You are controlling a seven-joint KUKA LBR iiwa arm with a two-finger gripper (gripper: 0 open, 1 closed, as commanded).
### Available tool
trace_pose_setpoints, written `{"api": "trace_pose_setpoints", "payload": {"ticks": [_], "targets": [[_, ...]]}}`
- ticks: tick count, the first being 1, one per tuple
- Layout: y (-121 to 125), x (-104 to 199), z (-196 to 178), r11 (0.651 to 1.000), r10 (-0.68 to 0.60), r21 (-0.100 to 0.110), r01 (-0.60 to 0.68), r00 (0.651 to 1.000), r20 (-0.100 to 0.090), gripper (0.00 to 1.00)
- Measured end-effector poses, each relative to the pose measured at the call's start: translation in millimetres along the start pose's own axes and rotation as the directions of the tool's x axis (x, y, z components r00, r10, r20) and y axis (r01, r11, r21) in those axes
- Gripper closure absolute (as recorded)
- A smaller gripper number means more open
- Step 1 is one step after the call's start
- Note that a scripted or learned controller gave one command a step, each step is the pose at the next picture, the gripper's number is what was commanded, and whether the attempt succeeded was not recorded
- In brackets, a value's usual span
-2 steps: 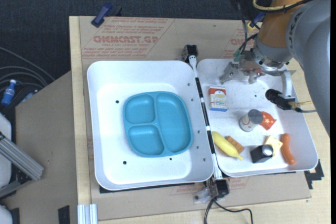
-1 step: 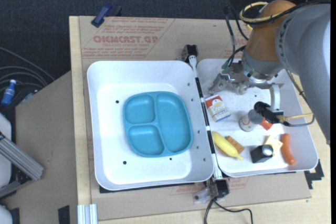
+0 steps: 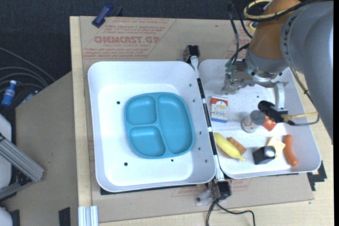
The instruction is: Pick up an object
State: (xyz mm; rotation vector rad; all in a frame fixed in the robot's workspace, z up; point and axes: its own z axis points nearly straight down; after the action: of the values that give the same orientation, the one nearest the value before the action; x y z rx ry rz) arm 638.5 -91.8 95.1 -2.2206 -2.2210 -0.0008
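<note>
The brown board [image 3: 127,38] on the bench has red letters near its far edge that say "CHEMCAST GP". A small blue thing [image 3: 103,15] lies at the board's far left corner.

The left bin [image 3: 100,114] holds a blue plate [image 3: 158,124] with three parts. White floor shows all round the plate.

The gripper [image 3: 233,81] hangs over the far left corner of the right bin [image 3: 241,103], close to the wall between the bins. I cannot tell if it is open or closed, and nothing can be seen in it.

The things to pick are all in the right bin. A little box [image 3: 219,109] in red, white and blue lies just near of the gripper, by the left wall. Its words are too small to read. A grey can [image 3: 248,124] stands to its right, with a red bit [image 3: 269,125] beside it. A banana [image 3: 229,146] lies by the near left corner. A black block [image 3: 262,155] and a sausage [image 3: 289,150] sit close along the near edge.

There is a bit of bare floor between the gripper and the box.
</note>
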Motion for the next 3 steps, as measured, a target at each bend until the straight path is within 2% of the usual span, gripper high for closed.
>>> {"api": "trace_pose_setpoints", "payload": {"ticks": [1, 2, 3], "targets": [[-0.2, 0.0, 0.3, 1.000, 0.000, 0.000, 0.000, 1.000, 0.000, 0.00], [28.1, -0.9, 10.3, 1.000, -0.001, 0.000, 0.001, 1.000, 0.001, 0.00], [-26.6, -19.7, 10.6, 1.000, 0.002, 0.002, -0.002, 1.000, 0.001, 0.00]]}}
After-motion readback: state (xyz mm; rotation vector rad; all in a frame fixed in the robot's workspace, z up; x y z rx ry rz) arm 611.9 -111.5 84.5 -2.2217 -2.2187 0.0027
